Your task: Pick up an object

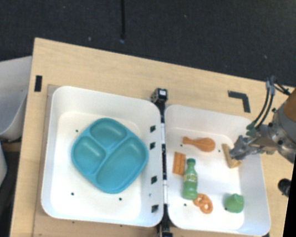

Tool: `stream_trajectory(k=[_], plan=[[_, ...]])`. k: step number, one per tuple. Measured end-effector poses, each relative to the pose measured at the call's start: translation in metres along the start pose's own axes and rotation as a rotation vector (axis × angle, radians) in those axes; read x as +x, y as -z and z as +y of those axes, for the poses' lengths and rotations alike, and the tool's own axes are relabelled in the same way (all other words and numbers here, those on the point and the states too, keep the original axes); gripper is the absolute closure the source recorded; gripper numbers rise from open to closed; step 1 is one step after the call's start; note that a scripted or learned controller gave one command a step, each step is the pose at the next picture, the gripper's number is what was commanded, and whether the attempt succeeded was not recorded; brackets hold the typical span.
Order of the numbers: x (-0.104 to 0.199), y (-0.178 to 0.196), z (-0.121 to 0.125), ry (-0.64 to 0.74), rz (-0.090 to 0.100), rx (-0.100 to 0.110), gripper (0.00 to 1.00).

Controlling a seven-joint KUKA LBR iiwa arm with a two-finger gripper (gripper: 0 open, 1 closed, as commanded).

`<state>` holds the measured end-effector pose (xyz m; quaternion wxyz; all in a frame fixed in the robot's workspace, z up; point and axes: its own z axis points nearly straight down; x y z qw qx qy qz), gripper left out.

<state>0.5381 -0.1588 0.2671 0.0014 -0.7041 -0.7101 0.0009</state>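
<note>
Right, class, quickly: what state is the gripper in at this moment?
Gripper: low over the right white bin, at the small tan wooden block; open, shut or holding it cannot be told.

Lab: bench (143, 78) with white bins (53, 144)

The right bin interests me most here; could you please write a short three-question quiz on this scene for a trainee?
1. True or false: the blue divided plate lies in the right bin.
2. Which item lies nearest the tool? A) green bottle B) tan wooden block C) orange pretzel
3. Fill in: the drumstick lies toward the bin's ____ edge in the camera view, top or bottom.

Key: 1. False; it lies in the left bin. 2. B; the tool sits right over that block. 3. Top.
</note>
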Motion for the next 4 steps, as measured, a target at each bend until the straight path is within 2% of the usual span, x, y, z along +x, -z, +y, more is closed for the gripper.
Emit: stream_trajectory(k=[1, 2, 3, 4], plan=[[0.058, -0.006, 0.014, -0.001, 0.000, 0.002, 1.00], [0.104, -0.025, 0.034, -0.003, -0.001, 0.004, 1.00], [0.153, -0.018, 0.052, -0.001, 0.000, 0.001, 1.00], [0.204, -0.034, 0.064, -0.002, -0.002, 0.002, 1.00]])
